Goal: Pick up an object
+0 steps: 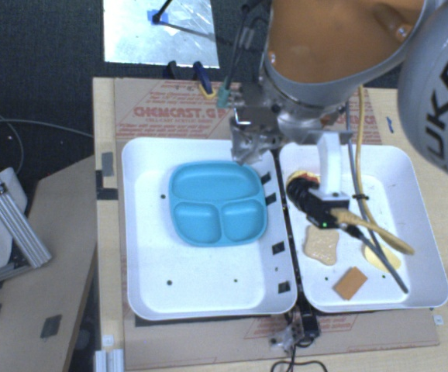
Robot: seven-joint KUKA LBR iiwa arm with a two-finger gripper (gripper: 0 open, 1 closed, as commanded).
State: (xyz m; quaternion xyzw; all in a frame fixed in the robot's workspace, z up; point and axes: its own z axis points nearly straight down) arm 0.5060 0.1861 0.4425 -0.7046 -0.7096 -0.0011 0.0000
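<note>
A blue divided plate point(216, 204) lies in the left white bin point(150, 285). In the right white bin point(422, 231) lie a pale slice of toast point(321, 245) and a small brown square cracker point(350, 283). A yellow and red item point(304, 177) shows partly at that bin's far left. My gripper point(246, 147) hangs over the far edge of the left bin, just above the plate's far right corner. Nothing is seen held in it.
The big grey and orange arm point(348, 29) covers the far part of the right bin. A pale yellow piece point(384, 259) lies near the toast. A divider with black clips point(282, 231) runs between the bins. A shiny sheet point(158, 18) lies beyond the bench.
</note>
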